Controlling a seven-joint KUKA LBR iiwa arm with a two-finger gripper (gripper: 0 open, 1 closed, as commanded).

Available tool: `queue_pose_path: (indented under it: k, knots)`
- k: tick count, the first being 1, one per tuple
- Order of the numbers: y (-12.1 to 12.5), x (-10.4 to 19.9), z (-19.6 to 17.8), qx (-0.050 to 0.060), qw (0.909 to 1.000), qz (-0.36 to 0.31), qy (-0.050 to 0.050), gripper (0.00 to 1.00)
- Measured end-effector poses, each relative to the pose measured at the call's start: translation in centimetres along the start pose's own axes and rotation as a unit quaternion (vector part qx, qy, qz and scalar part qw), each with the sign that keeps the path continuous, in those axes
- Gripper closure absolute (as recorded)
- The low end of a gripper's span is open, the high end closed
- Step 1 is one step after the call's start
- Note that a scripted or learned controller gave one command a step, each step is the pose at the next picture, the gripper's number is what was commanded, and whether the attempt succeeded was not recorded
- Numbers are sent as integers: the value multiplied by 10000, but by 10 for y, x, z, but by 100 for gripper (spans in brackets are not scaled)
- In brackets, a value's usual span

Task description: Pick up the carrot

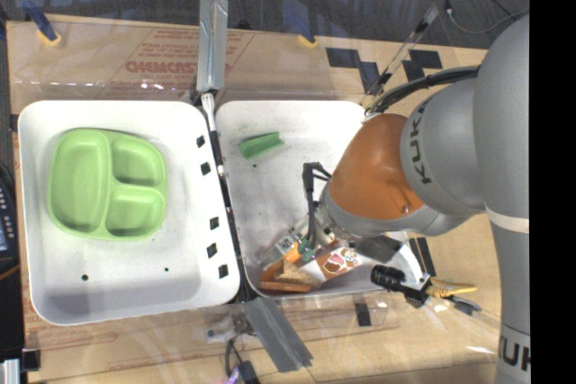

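At five o'clock in the right bin (270, 117), the gripper (310, 240) dips over a cluttered pile. The carrot (286, 286) lies flat at the bottom wall, not lifted. Whether it's grasped, I can't tell; the pickup remains undone.

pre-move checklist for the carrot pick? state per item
1. Carrot located, lower edge of right bin: ok.
2. Tool over the clutter, above the carrot: ok.
3. Carrot between the tool's tips: cannot tell.
4. Carrot free of neighbours: not ok, a packet lies against it.
5. Green piece away from the tool: ok.
6. Green tray in left bin, out of the way: ok.
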State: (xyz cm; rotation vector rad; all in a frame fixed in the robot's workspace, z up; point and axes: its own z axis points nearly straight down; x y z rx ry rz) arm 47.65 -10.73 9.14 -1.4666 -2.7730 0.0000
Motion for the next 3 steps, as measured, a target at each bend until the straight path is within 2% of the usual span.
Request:
queue_pose_path:
  k: [1, 2, 3]
  knots:
    - [1, -1, -10, -5, 10000, -20, -2, 100]
    - [1, 2, 0, 3, 9942, 1078, 2, 100]
    - [1, 2, 0, 2, 9942, 1078, 1, 0]
